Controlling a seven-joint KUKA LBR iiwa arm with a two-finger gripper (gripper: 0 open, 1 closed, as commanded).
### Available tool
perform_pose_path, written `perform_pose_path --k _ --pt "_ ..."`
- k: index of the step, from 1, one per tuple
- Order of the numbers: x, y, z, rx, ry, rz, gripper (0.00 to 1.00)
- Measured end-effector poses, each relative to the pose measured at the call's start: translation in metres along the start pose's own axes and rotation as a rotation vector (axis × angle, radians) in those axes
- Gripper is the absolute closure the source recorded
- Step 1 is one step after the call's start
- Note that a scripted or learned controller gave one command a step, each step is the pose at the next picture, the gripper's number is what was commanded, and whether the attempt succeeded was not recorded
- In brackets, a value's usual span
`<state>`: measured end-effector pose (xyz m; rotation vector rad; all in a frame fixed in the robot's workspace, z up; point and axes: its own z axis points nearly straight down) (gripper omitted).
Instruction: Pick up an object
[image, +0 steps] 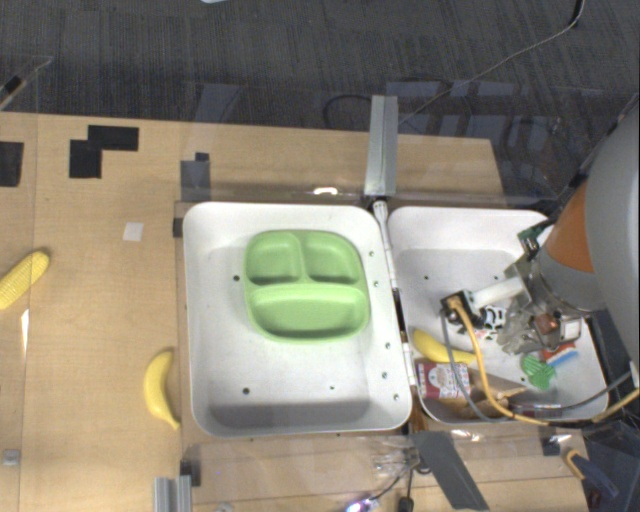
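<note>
The right bin (440, 235) carries the candidate objects, crowded into its near half: a yellow banana-shaped piece (437, 346) lying near the dividing wall, a dark red packet (443, 381) just beside it toward the near rim, a small green piece (538, 373) and a thin red-and-blue item (560, 352) to the right. The gripper (515, 325) sits low over this cluster, between the banana-shaped piece and the green piece, with cables looped around it. Whether its jaws are open or closed cannot be told; the mechanism is blurred and cluttered, and nothing is visibly held between them. In my judgement the step in hand is the descent and closing on one item. To do it well, the jaws should straddle a single object clear of its neighbours, and the banana-shaped piece appears the most isolated; closing should come only once the jaws are low around it. The arm (605, 230) enters from the right, wrist bent down into the bin. The left bin (215, 330) holds a green divided plate (303, 283), well apart.
</note>
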<state>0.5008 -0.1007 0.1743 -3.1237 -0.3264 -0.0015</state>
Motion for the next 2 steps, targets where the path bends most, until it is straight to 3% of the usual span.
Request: perform_pose_path --k 1,2 --pt "0.038 0.017 -0.086 -0.001 0.002 0.0 1.0" --pt "0.019 0.029 -0.024 0.0 -0.001 0.002 1.0"
